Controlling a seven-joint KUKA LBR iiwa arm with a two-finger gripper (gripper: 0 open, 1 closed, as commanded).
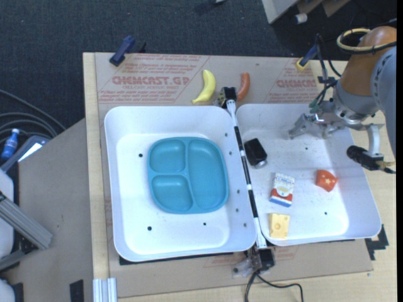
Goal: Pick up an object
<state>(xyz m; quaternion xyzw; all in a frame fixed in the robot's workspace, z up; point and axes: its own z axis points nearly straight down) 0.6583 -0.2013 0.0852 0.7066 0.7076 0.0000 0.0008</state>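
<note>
Objects for picking sit in the right white bin [359, 228]: small black rounded block [255, 151] near its left wall, white carton with red and blue print [283, 189] mid-floor, yellow cheese-like wedge [279, 225] by the front edge, small red-orange lump [325, 180] toward the right side. Left white bin [123, 168] holds a teal three-compartment plastic tray [187, 173]. On the bench behind the bins: yellow toy banana [205, 87] and an orange-brown sausage-shaped toy [243, 85]. Grey two-finger gripper [308, 126] is at the right bin's back edge, fingers [297, 131] spread, nothing between them. All four objects lie apart from it, toward the front; black block is nearest, nothing blocking it.
</note>
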